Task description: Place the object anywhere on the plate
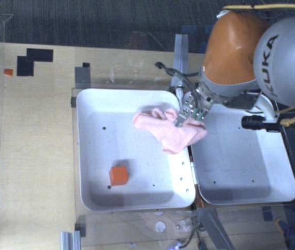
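Two shallow white bins side by side on a pale wooden bench [33,155].

In the left bin [111,134]: a crumpled pink cloth [167,130] at the upper right, bunched into soft folds. Spreads from the bin's floor across the right rim, with its lower right corner reaching over the seam onto the left edge of the right bin [246,165]. Casts a faint shadow on the white floor beneath; lifted or merely lying there, hard to say.

Directly over the cloth's upper right part: the claw [191,113], tilted down and to the left, its tip at or in the pink folds. Open, closed or gripping the cloth: cannot tell from this angle, with the tip lost against the fabric.

Behind the claw, reaching in from the right: the grey arm [288,61] with its broad orange band [231,46], looming over the top edge of the right bin.

Well apart from the cloth, toward the lower left of the left bin: a small orange block [119,175], resting flat on the floor, touching nothing else.

On the bench at far upper left: black stepped patches [33,60] and, just beside them, a tiny orange marker [8,72].
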`<state>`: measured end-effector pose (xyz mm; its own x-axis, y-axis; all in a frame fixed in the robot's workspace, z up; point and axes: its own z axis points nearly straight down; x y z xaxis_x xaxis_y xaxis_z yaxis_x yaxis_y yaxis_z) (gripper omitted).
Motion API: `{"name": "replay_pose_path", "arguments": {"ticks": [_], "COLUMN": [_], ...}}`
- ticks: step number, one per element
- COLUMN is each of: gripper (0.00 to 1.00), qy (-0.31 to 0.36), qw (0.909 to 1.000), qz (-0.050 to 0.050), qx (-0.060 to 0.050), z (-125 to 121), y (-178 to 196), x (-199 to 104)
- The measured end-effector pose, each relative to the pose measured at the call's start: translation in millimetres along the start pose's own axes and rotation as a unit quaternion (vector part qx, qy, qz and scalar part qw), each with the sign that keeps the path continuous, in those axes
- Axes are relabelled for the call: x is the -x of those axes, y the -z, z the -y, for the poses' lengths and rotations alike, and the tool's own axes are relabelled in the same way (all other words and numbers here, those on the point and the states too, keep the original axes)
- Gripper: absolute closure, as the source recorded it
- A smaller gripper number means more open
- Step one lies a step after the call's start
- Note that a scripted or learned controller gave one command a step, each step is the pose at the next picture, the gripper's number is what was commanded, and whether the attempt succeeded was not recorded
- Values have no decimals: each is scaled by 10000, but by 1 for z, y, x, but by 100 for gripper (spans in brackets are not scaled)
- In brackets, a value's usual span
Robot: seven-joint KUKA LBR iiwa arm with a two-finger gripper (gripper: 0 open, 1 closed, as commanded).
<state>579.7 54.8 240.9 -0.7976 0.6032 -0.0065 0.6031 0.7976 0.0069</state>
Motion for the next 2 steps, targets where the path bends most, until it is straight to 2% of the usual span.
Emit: {"name": "replay_pose_path", "arguments": {"ticks": [1, 2], "gripper": [100, 100], "qy": [1988, 3187], "qw": [9800, 9479], "qz": [7, -1], "qx": [16, 16], "z": [-44, -90], "y": [4, -5], "x": [-29, -50]}}
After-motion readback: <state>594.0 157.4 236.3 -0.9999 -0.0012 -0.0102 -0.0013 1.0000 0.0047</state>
